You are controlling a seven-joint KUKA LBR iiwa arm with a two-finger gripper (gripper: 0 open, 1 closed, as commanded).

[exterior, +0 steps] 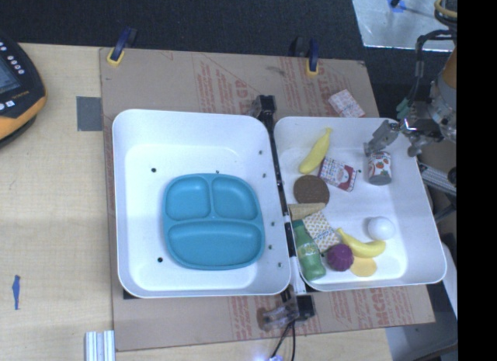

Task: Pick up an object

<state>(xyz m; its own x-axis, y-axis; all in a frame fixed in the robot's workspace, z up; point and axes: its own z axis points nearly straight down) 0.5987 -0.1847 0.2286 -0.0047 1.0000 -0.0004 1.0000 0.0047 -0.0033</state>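
Over the right bin, the gripper hovers beside a can

Two white bins. One blue tray. Two bananas, one white ball, one purple ball, one brown disc, one green bottle, one can.

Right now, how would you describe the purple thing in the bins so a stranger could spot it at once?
Go to the right bin and look along its near edge. The purple ball sits there between a green bottle and a banana. It is the one dark purple round thing among them.
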